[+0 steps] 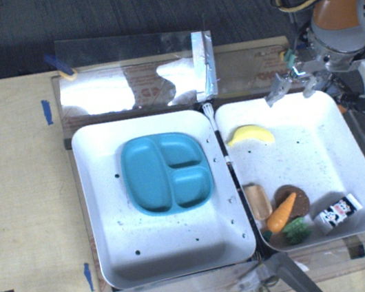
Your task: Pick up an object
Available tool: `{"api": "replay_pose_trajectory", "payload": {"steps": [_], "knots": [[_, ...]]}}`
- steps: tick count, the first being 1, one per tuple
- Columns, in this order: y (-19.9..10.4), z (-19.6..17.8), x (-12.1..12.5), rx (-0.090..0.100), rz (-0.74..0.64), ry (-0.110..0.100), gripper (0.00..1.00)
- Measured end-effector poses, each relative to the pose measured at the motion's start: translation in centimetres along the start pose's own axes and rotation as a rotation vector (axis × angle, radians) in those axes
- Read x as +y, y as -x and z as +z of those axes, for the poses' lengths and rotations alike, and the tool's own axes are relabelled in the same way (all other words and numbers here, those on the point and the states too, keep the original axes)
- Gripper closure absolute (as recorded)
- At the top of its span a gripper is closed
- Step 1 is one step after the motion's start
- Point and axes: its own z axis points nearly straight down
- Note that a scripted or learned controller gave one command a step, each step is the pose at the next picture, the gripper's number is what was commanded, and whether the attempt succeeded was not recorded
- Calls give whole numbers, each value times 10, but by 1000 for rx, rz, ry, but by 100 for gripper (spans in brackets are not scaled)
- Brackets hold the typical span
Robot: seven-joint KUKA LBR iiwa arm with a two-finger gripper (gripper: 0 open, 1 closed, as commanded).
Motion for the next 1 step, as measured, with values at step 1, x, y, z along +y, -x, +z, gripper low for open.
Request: {"api": "replay_pose_trajectory", "payload": {"steps": [1], "knots": [[-35,69,5,5,-188,-9,0]]}}
